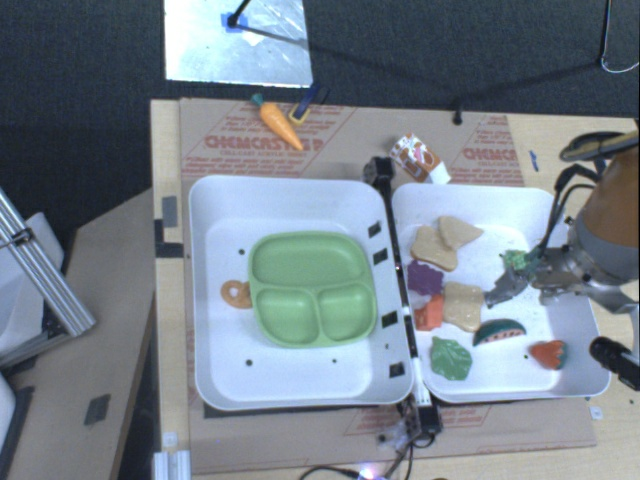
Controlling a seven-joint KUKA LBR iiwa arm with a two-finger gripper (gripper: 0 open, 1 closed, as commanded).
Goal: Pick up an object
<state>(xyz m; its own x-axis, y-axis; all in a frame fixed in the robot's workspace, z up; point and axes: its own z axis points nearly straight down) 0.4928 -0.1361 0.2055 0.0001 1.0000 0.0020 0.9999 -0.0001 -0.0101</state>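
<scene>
The gripper point(497, 290), whose state cannot be told, hovers at three o'clock of a tan toy slice point(463, 306), likely light, stiff and best pinched across its edges

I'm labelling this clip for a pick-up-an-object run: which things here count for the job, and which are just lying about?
For the job: the hand; the right bin with its toy foods: watermelon slice, strawberry, green leaf, bread pieces.

Lying about: green plate, pretzel, carrot, packet.
</scene>
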